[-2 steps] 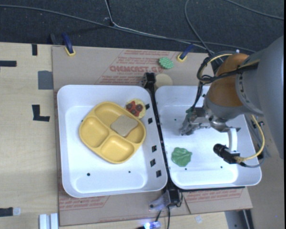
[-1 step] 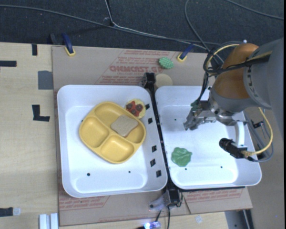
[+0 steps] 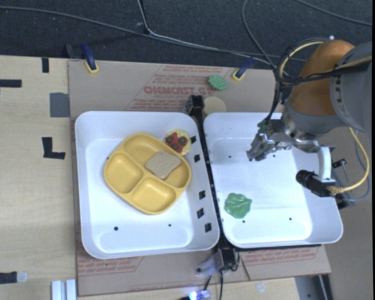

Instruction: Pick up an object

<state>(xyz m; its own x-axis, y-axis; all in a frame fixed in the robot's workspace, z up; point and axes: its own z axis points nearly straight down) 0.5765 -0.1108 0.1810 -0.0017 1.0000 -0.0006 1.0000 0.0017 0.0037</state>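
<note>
A green leafy toy piece [image 3: 237, 205] lies on the floor of the right bin [image 3: 300, 227], near its front left. My gripper [image 3: 261, 149] hangs over the upper middle of that bin, well above and to the right of the green piece, with nothing seen between its fingers. In the left bin [image 3: 97, 224] a yellow divided tray [image 3: 147, 172] holds a tan slice of toast [image 3: 162, 164]. A small red and yellow item [image 3: 177, 140] rests at the tray's far right edge.
A green round object [image 3: 217, 82] lies on the cardboard behind the bins. A black divider [image 3: 202, 161] runs between the two bins. Cables loop over the dark floor at the back, and blue clamps hold the cardboard's far edge.
</note>
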